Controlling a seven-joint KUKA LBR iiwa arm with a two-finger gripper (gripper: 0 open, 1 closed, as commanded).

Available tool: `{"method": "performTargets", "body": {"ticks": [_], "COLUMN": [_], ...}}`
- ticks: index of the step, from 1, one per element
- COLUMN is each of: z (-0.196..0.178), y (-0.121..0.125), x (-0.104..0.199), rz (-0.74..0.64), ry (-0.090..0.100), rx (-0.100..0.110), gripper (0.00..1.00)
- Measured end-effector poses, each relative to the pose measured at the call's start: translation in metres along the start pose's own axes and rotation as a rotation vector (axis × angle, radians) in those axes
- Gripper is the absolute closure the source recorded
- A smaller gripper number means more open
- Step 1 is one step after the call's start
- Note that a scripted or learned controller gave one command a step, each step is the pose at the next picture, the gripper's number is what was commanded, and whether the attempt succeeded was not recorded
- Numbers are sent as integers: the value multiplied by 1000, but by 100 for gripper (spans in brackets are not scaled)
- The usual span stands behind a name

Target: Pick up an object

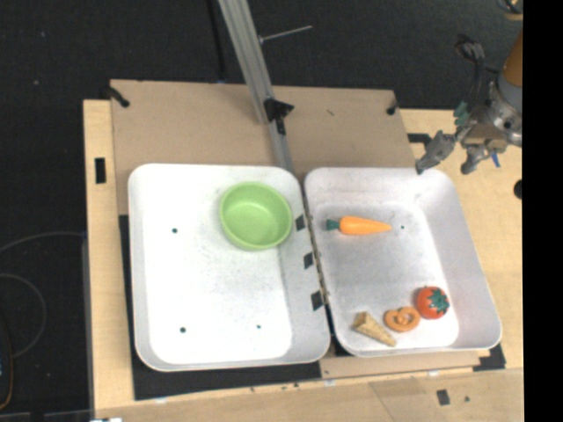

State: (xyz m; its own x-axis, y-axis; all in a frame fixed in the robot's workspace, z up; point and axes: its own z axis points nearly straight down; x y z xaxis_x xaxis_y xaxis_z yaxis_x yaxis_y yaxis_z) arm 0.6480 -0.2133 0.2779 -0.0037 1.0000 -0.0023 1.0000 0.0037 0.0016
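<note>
Dark floor surrounds the desk (101,236), which bears two white bins. At upper right the jaws (452,155) hang open with nothing between them, just outside the right bin (466,227), past its far corner. A carrot (359,226) lies inside that bin, below-left of the jaws. Tomato (432,301), pretzel (402,318) and wedge (373,328) lie well below them. A green bowl (255,216) sits in the left bin (158,262), far left of the jaws.
</note>
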Motion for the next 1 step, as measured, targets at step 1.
{"method": "performTargets", "body": {"ticks": [1], "z": [0], "y": [0], "x": [-1], "rz": [0], "ry": [-3], "rx": [1], "gripper": [0]}}
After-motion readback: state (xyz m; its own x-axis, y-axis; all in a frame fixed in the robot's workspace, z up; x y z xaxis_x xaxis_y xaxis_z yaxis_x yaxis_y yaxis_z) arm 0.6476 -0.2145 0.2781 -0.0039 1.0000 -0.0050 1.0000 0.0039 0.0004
